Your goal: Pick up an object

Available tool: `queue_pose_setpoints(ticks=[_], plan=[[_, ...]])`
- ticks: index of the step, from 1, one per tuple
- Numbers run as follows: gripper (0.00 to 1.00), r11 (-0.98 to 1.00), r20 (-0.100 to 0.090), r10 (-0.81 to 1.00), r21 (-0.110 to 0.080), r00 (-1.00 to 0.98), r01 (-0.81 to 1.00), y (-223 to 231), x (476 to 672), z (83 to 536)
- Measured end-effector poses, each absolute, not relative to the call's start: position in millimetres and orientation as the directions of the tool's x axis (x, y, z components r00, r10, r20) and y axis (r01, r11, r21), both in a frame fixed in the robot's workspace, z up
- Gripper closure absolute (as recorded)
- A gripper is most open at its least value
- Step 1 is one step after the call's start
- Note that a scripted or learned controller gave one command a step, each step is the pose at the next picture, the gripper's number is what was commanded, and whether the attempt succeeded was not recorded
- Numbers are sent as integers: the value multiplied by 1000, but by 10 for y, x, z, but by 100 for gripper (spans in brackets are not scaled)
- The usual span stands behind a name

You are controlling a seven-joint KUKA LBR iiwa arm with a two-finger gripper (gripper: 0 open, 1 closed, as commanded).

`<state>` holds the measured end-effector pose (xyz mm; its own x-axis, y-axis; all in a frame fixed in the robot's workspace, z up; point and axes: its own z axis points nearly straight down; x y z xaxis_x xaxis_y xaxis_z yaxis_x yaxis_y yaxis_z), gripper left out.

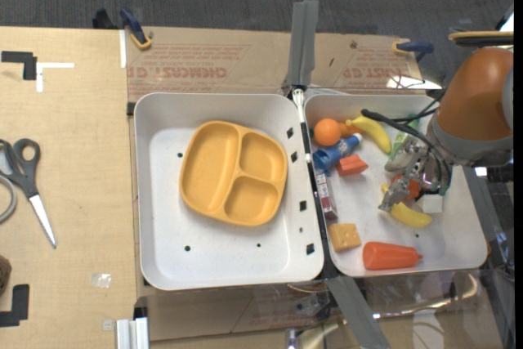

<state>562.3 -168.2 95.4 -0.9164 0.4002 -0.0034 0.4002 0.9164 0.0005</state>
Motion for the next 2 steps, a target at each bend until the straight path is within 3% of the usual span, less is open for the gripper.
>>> queue_pose_setpoints(ticks=[1, 2], plan=[[100, 918, -8, 398, 1, -917, 398, -1679, 5639, 1060], [100, 900, -3, 435, 1, -900, 435, -763, 5718, 2038]])
